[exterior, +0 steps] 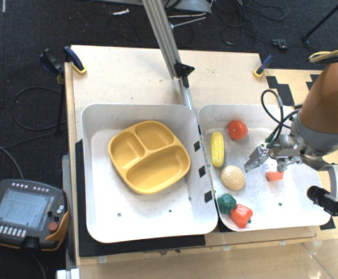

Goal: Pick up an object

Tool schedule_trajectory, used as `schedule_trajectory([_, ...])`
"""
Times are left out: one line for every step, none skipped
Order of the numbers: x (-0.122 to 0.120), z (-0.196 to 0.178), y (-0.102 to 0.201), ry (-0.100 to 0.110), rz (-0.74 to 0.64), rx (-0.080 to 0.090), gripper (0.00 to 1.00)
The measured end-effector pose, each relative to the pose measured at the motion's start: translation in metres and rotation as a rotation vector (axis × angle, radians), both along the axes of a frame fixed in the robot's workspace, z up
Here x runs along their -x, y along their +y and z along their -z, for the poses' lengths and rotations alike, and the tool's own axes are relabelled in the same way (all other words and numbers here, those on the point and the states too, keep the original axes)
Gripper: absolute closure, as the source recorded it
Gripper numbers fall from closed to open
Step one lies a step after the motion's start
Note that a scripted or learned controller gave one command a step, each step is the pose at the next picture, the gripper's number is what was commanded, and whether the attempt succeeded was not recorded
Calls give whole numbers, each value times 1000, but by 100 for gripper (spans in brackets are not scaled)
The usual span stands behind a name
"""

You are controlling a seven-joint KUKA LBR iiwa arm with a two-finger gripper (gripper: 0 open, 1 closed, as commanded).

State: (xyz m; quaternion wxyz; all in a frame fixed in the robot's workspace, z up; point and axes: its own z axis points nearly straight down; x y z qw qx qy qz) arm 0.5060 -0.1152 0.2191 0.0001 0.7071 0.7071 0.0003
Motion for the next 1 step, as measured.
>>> schedule_trajectory([-17,-35,-5,-4,-3,2,0])
